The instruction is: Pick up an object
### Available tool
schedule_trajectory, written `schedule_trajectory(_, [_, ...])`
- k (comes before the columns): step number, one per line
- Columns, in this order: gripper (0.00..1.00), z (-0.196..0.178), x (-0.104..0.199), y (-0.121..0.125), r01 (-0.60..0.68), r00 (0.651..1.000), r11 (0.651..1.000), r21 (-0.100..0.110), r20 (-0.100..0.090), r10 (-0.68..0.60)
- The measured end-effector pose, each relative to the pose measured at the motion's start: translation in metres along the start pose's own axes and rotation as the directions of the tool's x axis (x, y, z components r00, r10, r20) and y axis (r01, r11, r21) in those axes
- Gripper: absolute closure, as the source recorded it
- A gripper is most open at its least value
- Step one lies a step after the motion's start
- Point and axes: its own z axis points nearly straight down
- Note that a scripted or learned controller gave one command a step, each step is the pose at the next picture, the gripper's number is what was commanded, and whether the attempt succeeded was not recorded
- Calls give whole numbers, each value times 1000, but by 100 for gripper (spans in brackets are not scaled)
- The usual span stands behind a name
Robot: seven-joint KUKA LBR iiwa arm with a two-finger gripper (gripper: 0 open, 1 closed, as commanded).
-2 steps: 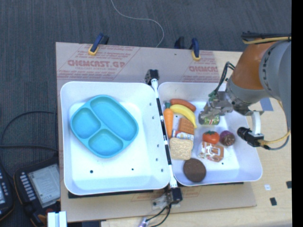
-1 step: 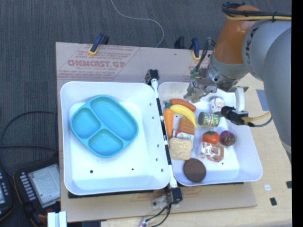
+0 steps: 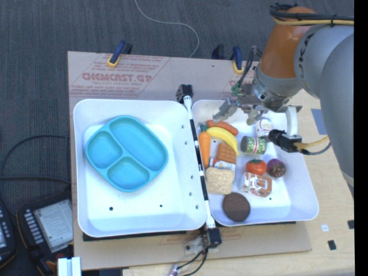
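Note:
My gripper (image 3: 240, 114) hangs over the far end of the right bin (image 3: 299, 203), its two grey fingers (image 3: 227, 108) spread open with nothing between them. Just below it lie a yellow banana (image 3: 221, 134), a red sausage (image 3: 225, 125) and a green can (image 3: 253, 145) on its side. Further toward the front are a carrot (image 3: 204, 148), an orange wafer (image 3: 226, 153), a tan cracker (image 3: 220, 180), a tomato (image 3: 256, 167), a purple fruit (image 3: 276, 168), a small printed packet (image 3: 257, 184) and a brown cookie (image 3: 236, 207).
The left bin (image 3: 92, 211) holds a blue three-part plate (image 3: 126, 152). A black divider rail (image 3: 195, 154) runs between the bins. Both stand on a cardboard sheet (image 3: 132, 73) held by clamps at the back edge.

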Motion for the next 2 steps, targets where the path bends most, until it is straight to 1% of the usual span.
schedule_trajectory(1, [0, 85, -16, -29, -1, 1000, 1000, -1, 0, 1])
schedule_trajectory(2, [100, 76, -16, -30, -1, 1000, 1000, 1, -1, 1])
